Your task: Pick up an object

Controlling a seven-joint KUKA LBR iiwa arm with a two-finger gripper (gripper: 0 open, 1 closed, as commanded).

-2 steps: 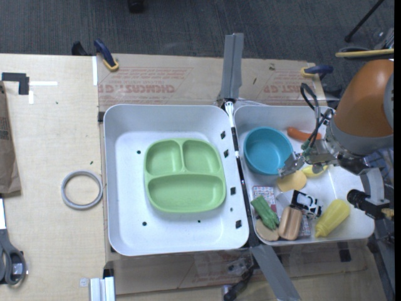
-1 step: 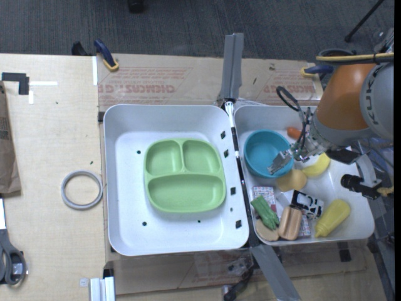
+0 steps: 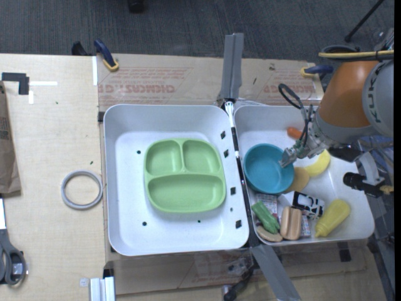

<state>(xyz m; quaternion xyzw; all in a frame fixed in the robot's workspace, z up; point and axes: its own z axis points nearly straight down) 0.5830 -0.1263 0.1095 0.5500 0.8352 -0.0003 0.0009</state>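
My gripper (image 3: 292, 156) hangs low in the right bin (image 3: 363, 231), at the right rim of a blue bowl (image 3: 266, 169). Just right of it lies a yellow fruit-like piece (image 3: 321, 162), with a tan round piece (image 3: 301, 179) under it. A small orange piece (image 3: 294, 132) lies behind the gripper. Along the bin's front sit a green item (image 3: 265, 217), a tan bread-like piece (image 3: 291, 223), a black-and-white item (image 3: 308, 201) and a yellow bottle-shaped toy (image 3: 332, 217). Nothing shows between the gripper's tips.
The left bin (image 3: 119, 187) holds a green divided plate (image 3: 185, 174). On the bench to the left lie a grey tape ring (image 3: 81, 189), scissors (image 3: 12, 265) and a brown bag (image 3: 7, 149). A blue clamp (image 3: 108, 55) sits at the back.
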